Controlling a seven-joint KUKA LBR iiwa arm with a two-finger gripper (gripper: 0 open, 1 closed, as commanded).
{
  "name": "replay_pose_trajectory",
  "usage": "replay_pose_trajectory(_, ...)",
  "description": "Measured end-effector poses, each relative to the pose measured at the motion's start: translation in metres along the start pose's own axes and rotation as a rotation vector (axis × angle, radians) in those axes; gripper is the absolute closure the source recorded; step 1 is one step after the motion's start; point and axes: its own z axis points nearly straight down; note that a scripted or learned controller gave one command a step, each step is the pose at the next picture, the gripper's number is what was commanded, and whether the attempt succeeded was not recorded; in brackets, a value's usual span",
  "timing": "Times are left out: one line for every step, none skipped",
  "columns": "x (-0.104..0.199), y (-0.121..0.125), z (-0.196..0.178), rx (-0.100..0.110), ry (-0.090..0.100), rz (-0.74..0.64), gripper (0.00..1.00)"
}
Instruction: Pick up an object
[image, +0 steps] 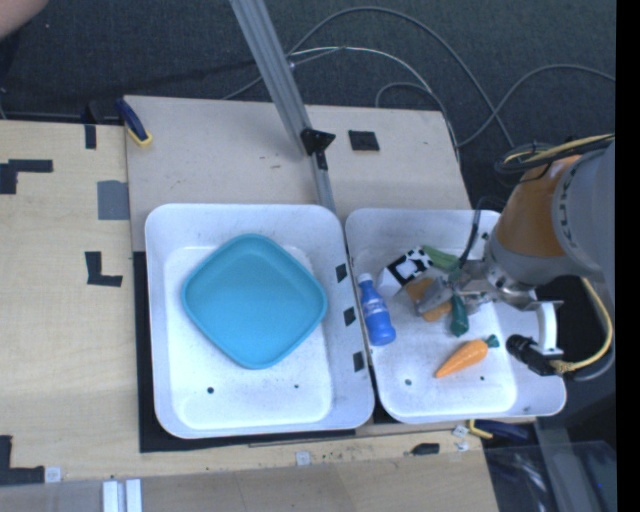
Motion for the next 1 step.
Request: replay_pose_trajectory(-0.0007, 0.0008, -0.0123, -0.003, -0.001, 0.0, 1.0)
